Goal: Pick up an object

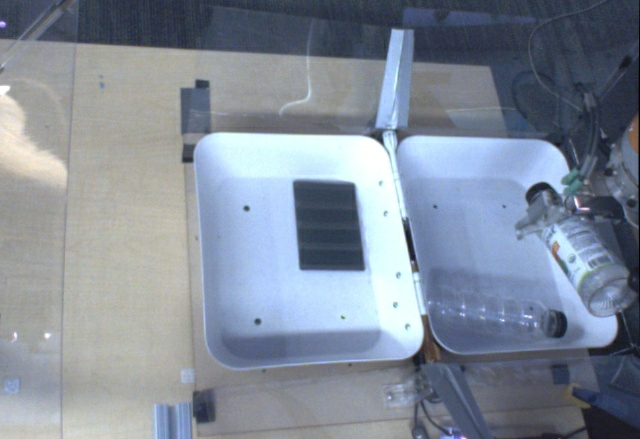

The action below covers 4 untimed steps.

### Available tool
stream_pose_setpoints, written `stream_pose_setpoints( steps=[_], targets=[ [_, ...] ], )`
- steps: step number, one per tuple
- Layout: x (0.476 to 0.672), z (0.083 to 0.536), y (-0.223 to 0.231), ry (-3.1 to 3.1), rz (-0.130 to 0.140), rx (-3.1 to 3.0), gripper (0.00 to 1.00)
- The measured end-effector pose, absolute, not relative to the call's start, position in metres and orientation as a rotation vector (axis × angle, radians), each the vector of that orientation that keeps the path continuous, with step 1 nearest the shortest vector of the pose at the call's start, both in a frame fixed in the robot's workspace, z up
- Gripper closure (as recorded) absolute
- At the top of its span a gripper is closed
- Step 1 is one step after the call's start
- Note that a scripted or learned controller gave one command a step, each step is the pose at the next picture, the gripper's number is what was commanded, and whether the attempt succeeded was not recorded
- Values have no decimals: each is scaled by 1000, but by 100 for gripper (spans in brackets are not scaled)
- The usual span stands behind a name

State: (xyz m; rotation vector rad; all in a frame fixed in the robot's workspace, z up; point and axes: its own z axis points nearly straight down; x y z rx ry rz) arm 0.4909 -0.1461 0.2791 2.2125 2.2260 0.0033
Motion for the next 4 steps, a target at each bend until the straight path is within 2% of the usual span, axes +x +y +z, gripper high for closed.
stream_pose_setpoints(
  steps=[1,2,3,4],
  targets=[
    [575,223,-158,2316,2,2121,0],
    [634,93,-191,2400,-3,2029,0],
    [605,87,-206,1981,6,2431,0],
    [607,98,-204,1984,11,2426,100]
  ],
)
